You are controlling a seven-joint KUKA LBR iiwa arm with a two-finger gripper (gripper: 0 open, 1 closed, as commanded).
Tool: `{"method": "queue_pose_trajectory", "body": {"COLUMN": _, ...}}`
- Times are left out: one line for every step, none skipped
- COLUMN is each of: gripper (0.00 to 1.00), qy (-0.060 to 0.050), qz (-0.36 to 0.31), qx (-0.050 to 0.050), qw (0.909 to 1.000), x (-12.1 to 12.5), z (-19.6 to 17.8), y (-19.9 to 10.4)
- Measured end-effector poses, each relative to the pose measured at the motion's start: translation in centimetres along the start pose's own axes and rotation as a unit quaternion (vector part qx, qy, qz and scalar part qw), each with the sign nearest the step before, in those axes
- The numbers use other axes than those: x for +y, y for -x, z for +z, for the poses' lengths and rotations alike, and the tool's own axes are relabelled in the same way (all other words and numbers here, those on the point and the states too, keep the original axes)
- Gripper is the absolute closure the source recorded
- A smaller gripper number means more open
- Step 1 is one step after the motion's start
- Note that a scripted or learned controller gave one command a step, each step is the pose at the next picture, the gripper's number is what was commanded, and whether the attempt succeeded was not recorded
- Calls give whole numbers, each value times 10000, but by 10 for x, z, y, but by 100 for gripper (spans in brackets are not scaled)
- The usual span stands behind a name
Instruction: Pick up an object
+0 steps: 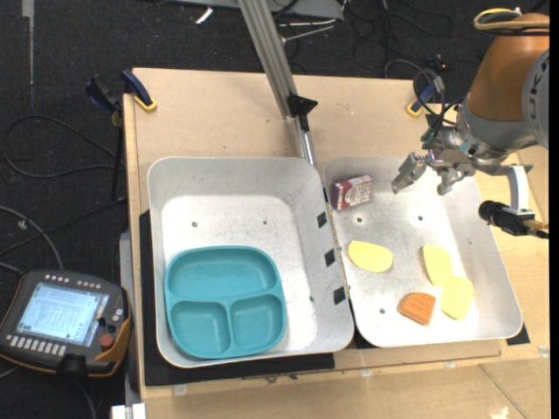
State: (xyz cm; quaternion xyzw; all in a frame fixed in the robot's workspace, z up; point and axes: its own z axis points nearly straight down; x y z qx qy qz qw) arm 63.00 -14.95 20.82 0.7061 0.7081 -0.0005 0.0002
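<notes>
Arm: a grey arm with an orange band is being extended in from the right, above the far part of the right bin (489, 260).
End effector: the end effector (430, 175) is being held over the bin's far edge with its two fingers spread apart; nothing is being pinched between them.
Nearest object: a small carton (351, 191), printed in dark red and white, is lying at the bin's far left corner, just to the left of the end effector and slightly nearer the camera.
Key relation: the carton's long axis is being judged as running roughly left to right, so a short shift leftward and a descent would probably be called for.
Other candidates: a pale yellow oval piece (370, 256) is lying mid-bin; two more yellow pieces (445, 279) are touching near the right wall; an orange ridged block (417, 307) is sitting just beside them.
Textures: the yellow pieces are looking smooth and flat, hence likely harder to pinch; the carton is boxy, with firm flat sides.
Left bin: a teal divided tray (225, 300) is resting in the left bin (227, 182).
Desk: both bins are being carried by a tan desk (218, 112).
</notes>
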Motion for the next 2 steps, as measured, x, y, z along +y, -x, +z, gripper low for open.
{"method": "queue_pose_trajectory", "body": {"gripper": 100, "qy": 11, "qz": -15, "qx": -4, "qw": 10000, "x": 1, "z": -10, "y": 0}}
{"method": "queue_pose_trajectory", "body": {"gripper": 100, "qy": 18, "qz": 18, "qx": -1, "qw": 10000, "x": -3, "z": -30, "y": 12}}
